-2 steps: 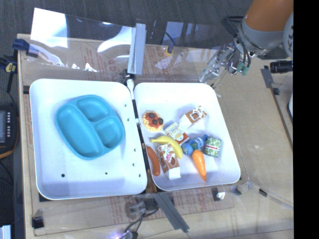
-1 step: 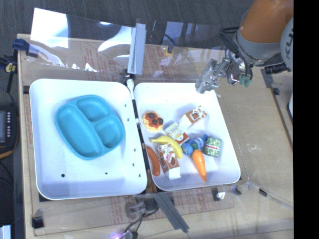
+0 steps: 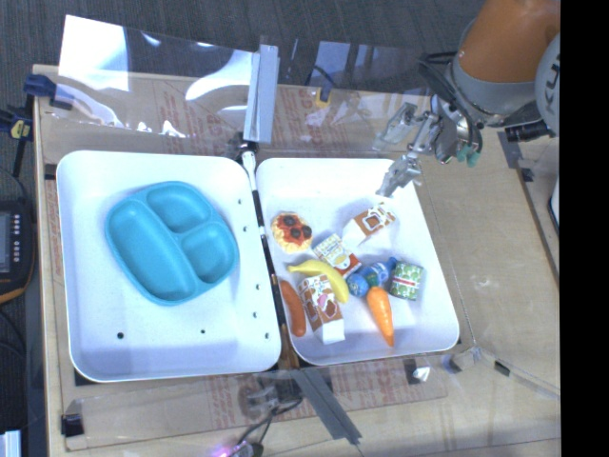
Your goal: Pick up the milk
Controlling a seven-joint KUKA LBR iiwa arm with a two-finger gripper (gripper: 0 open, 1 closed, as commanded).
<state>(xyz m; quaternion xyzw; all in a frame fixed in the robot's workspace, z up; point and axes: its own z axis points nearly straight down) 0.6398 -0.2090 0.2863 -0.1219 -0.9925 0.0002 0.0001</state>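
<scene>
A small white carton with a brown label, which I take for the milk (image 3: 371, 223), stands tilted in the upper middle of the right bin (image 3: 440, 272). A second white and brown carton (image 3: 323, 310) lies near the bin's front, beside the banana. My gripper (image 3: 403, 171) hangs over the bin's far right corner, a short way above and to the right of the milk. It is open, with nothing between its fingers. The grey arm with its orange band (image 3: 504, 29) comes in from the upper right.
Around the milk lie a pizza slice (image 3: 291, 229), a green and yellow carton (image 3: 333, 251), a banana (image 3: 320, 276), a hot dog (image 3: 293, 307), blueberries (image 3: 367, 279), a green can (image 3: 406, 281) and a carrot (image 3: 382, 314). The left bin (image 3: 86, 331) holds a blue divided plate (image 3: 171, 241).
</scene>
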